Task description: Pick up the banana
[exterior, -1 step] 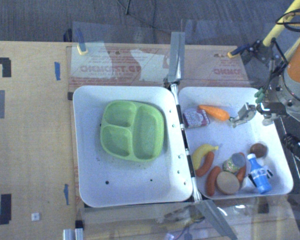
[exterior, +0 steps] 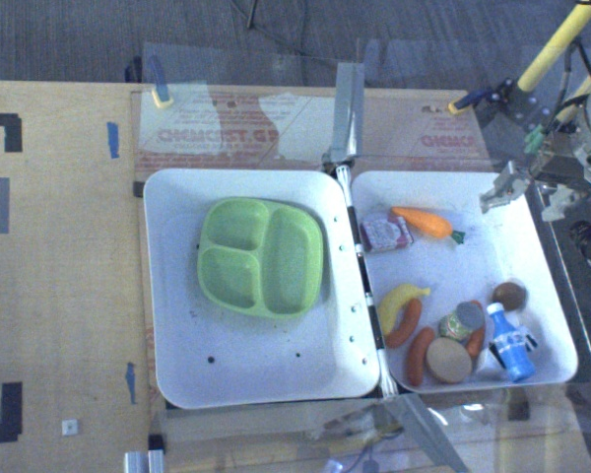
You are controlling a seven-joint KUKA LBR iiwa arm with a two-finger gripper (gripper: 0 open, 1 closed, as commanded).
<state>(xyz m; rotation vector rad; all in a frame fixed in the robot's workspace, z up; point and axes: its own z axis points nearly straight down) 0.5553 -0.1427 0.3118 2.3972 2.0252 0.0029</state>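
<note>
Wooden bench [exterior: 59, 294], two white bins, one green divided plate [exterior: 262, 257], one curved yellow banana [exterior: 398, 301] by right bin's [exterior: 532, 254] left wall, gripper [exterior: 500, 189] finger state unclear.

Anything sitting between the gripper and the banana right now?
In the camera view, the carrot lies roughly between the gripper at the right bin's upper right and the banana; the rest is bare bin floor.

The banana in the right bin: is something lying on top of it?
Yes. A red sausage lies across the lower end of the banana, in the right bin. The banana's upper part shows yellow; the part under the sausage is covered.
</note>
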